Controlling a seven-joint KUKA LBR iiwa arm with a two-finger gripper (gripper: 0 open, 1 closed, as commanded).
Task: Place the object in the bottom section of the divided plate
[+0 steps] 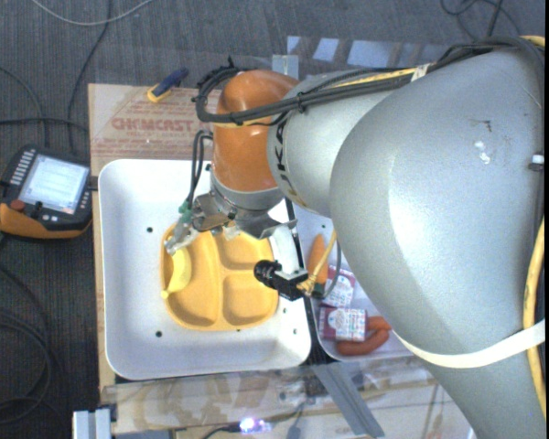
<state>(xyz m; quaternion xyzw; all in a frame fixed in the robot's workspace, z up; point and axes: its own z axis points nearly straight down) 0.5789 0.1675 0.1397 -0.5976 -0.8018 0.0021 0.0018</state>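
Gripper (194,222) hanging over upper-left rim of yellow divided plastic plate (221,291); finger state unreadable, nothing visibly clamped. Plate sitting mid left-hand shallow white bin (128,245), beside right-hand bin (325,341) of packets and an orange sausage-shaped item (364,338). Yellow banana-like object (176,268) lying along plate's left edge. Probably placed or near release; section uncertain.

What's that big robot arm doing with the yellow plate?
The big grey robot arm is reaching over the left white bin, where a yellow divided plate lies. Its gripper hangs over the plate's top left edge, close to a yellow banana-like thing lying on the plate's left side. The other bin has a small carton and a red sausage-like thing.
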